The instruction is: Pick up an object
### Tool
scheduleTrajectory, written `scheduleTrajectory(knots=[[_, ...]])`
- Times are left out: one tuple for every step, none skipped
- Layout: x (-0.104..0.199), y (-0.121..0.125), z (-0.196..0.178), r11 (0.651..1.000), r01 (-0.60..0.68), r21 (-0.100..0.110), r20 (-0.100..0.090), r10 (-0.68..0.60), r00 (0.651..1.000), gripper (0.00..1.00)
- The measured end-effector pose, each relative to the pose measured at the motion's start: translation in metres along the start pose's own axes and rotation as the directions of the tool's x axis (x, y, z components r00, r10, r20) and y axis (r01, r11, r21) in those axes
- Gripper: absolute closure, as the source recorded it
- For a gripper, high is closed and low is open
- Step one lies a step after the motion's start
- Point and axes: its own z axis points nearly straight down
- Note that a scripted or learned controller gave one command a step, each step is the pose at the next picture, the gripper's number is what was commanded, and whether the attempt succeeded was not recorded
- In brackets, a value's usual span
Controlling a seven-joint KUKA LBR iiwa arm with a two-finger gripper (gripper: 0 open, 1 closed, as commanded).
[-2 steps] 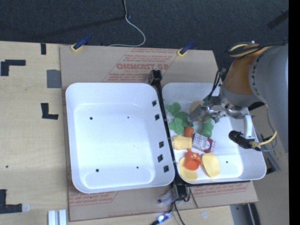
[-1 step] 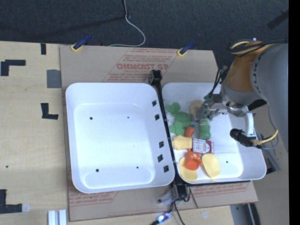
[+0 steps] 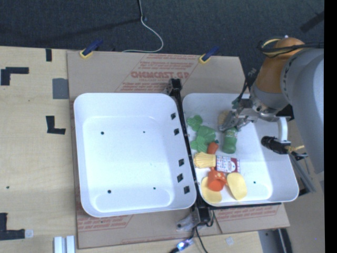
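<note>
Yellow toy (image 3: 237,185) in right bin (image 3: 274,191); claw (image 3: 230,124) above green toy (image 3: 230,140).

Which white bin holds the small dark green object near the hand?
In the right white bin: the small dark green object rests on its floor, just below the hand.

Two white bins (image 3: 126,101), three green toys (image 3: 202,141), three yellow toys (image 3: 237,186), two orange-red toys (image 3: 216,181), one printed packet (image 3: 226,164)
</note>
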Motion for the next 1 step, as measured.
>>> scheduleTrajectory(knots=[[-0.0012,0.0114,0.0018,0.999,-0.004,0.035,0.001,0.004,1.000,1.00]])
